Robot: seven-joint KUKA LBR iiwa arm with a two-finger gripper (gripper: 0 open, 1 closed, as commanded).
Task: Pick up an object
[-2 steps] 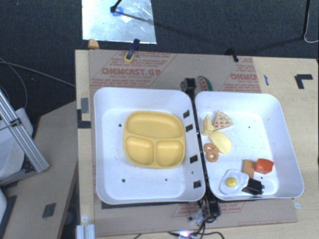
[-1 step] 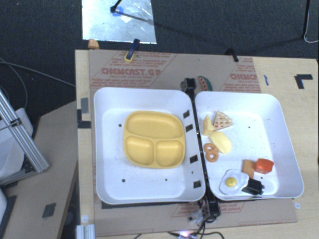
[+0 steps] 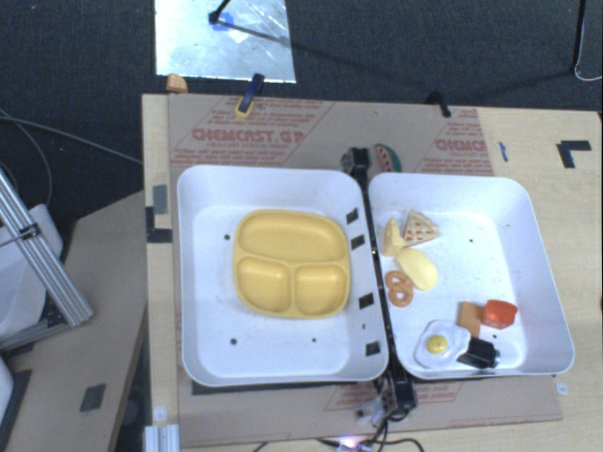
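A: What was the biggest thing on the bench?

B: The two white bins side by side. The left bin [image 3: 203, 281] held a yellow divided tray [image 3: 290, 262] lying flat near its middle. The right bin [image 3: 528, 252] held the small toy foods.

A: And those, by size?

B: A pale yellow lemon-like piece [image 3: 419, 269] sat near the bin's left wall, with a waffle-patterned wedge [image 3: 419, 226] just beyond it on the far side and a small pretzel [image 3: 399, 288] touching or nearly touching it on the near side. At the near edge lay a fried egg [image 3: 437, 344], a black block [image 3: 480, 353] just to its right, and an orange-red piece [image 3: 499, 313] a little farther back.

A: Where was the gripper against all that?

B: I couldn't place it, so I cannot say whether its fingers were spread or pressed together. Every candidate object lay untouched in the bins, well apart from any tool.

A: What could go wrong?

B: I'd judge the clustered pieces the main risk: a descent on the lemon-like piece might nudge the pretzel or wedge and close on nothing. The egg looks flat and may slip free. The tray is probably too broad for a two-finger grasp except at its rim.
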